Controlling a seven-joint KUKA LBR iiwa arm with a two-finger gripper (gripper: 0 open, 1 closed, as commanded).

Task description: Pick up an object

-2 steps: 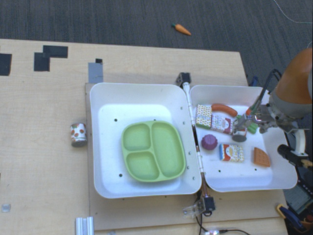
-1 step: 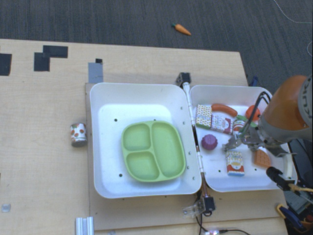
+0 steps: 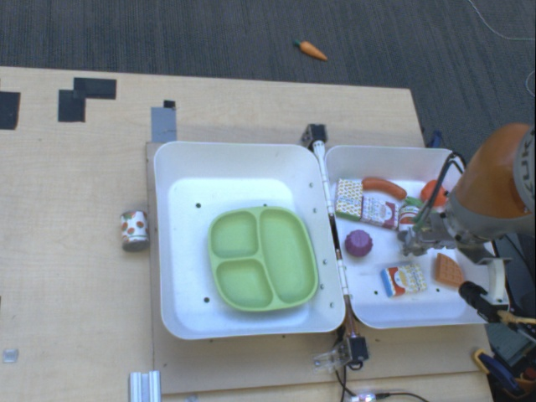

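Note:
The right bin (image 3: pixel 368 308) holds several toy foods. A purple round piece (image 3: pixel 358 242) lies near its left wall, with two small cartons (image 3: pixel 349 198) (image 3: pixel 379 213) and a red sausage (image 3: pixel 383 188) behind it. At the front lie a blue and white packet (image 3: pixel 402 280) and an orange waffle (image 3: pixel 448 270). My gripper (image 3: pixel 412 243) hangs low in the middle of this bin, just behind the packet and to the right of the purple piece. The wrist partly hides a red-orange item (image 3: pixel 432 193) at the back right.
The left bin (image 3: pixel 180 224) bears a green divided plate (image 3: pixel 263 258). A small patterned can (image 3: pixel 134 229) lies on the bench left of the bins. A toy carrot (image 3: pixel 312 50) rests on the dark floor beyond. The arm's orange band (image 3: pixel 502 178) overhangs the right bin's edge.

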